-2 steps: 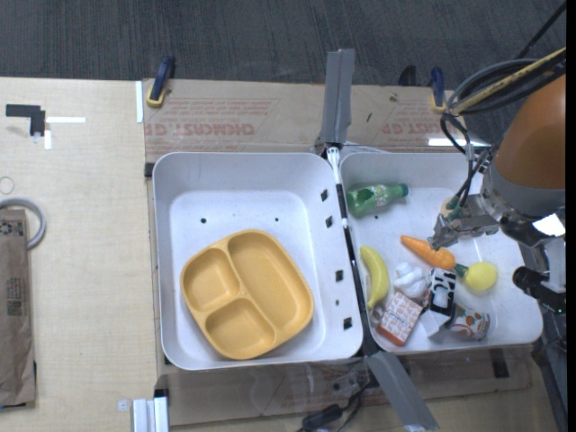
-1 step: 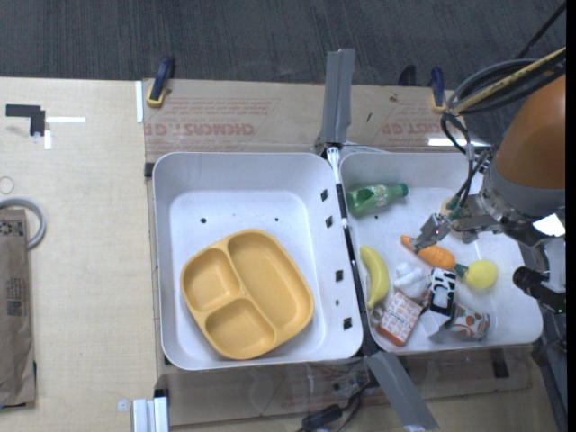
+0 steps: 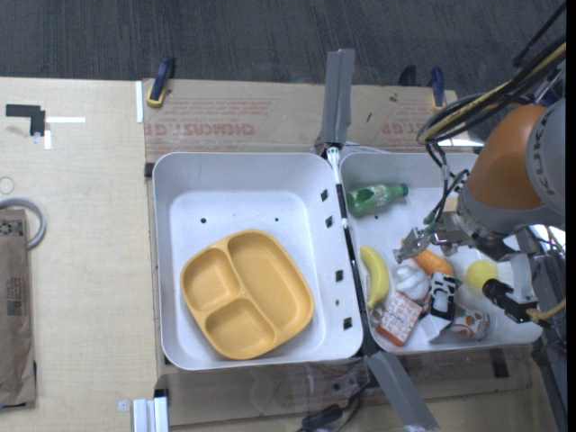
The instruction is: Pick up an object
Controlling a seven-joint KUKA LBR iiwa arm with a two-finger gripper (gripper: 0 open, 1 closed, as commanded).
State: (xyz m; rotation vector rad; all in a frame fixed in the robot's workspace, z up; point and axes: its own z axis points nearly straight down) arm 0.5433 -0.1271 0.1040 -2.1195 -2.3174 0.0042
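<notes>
Where bin clutter lies, claw (image 3: 421, 244).

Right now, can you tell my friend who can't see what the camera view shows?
A grey and orange robot arm's gripper hangs over the right bin, above a banana, a green bottle and small packets. The left bin holds a yellow divided tray.

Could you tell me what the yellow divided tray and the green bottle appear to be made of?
The yellow divided tray looks like moulded plastic: uniform matte colour, rounded compartments. The green bottle seems to be translucent plastic with a paper-like label, though it is too small to be sure.
</notes>
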